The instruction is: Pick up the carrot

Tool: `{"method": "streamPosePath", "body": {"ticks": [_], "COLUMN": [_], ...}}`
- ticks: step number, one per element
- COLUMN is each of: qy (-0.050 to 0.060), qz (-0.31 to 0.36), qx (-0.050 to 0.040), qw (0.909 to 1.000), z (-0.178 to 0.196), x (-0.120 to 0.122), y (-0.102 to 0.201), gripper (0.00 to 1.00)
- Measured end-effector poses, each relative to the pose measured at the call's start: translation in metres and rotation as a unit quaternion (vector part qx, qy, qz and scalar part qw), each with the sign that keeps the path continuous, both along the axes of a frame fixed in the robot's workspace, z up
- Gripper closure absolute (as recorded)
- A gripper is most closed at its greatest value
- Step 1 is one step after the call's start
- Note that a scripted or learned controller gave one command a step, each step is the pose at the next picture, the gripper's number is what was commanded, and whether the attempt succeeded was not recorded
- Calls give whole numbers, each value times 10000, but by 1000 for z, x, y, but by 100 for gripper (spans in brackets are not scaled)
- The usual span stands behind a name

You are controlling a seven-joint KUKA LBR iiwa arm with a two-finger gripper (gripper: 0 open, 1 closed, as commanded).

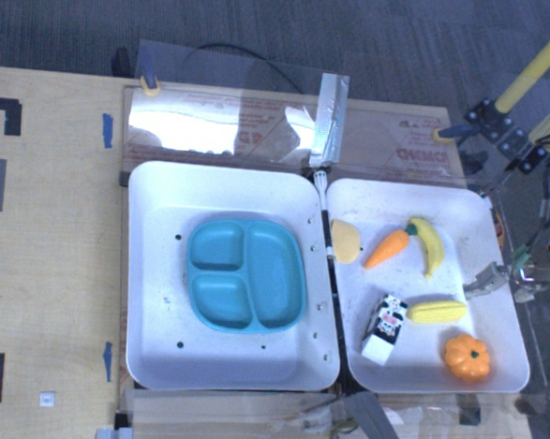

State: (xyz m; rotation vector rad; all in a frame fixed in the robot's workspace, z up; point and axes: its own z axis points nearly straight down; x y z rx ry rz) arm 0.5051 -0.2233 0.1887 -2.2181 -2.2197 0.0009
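Nearest to us in the right bin (379, 207), an orange pumpkin (467, 357) sits in the near right corner. A small black-and-white carton (386, 328) lies just left of it, and an ear of corn (436, 311) lies just beyond both.

Level with the corn, we see the gripper (506, 275) at the bin's right rim, a grey metal part reaching in low over the edge from the right. We cannot tell whether it is open or closed, and nothing is seen in its grasp.

The carrot (387, 249) lies on the bin floor to the gripper's left, well apart from it, tilted with its green top toward the far right and its tip toward the near left. A banana (429, 245) lies between carrot and gripper, near the carrot's top. A pale yellow round thing (346, 240) rests just left of the carrot's tip, by the rim shared with the left bin (141, 251), which holds a blue divided plate (246, 274).

Bare white floor stays open beyond the carrot, up to the far rim.
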Motion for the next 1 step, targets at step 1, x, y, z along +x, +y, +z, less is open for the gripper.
{"method": "streamPosePath", "body": {"ticks": [1], "qy": [10], "qz": [1291], "qx": [14], "qw": [9916], "z": [-44], "x": [19], "y": [80], "gripper": [0]}}
